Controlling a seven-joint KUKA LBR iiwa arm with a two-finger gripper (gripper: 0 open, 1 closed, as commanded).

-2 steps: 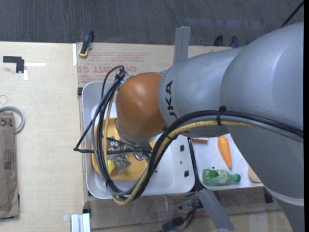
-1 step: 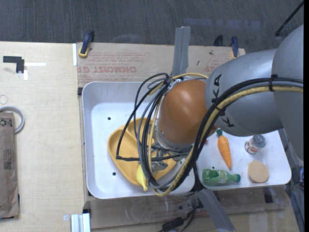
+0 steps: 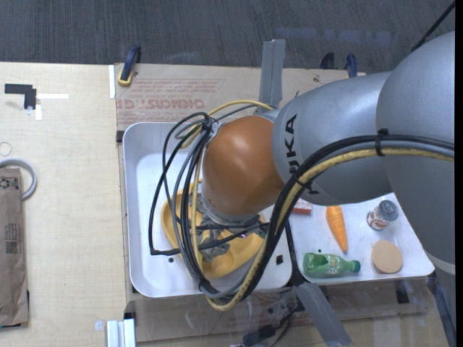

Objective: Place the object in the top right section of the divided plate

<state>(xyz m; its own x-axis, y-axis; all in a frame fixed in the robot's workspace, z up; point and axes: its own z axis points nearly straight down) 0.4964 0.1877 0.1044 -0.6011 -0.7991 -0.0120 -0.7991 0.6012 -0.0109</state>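
The yellow divided plate lies in the left white bin, mostly hidden under the arm's orange wrist band and its black and yellow cables. The gripper hangs straight down over the plate's middle, seen from above through the cable loops. Which plate section lies beneath it is hidden. In the right bin lie an orange carrot, a green bottle, a tan round cookie and a small can.
A red and white item peeks out by the arm at the right bin's left side. The big grey arm covers the right bin's rear. A brown paper bag lies at the bench's left edge.
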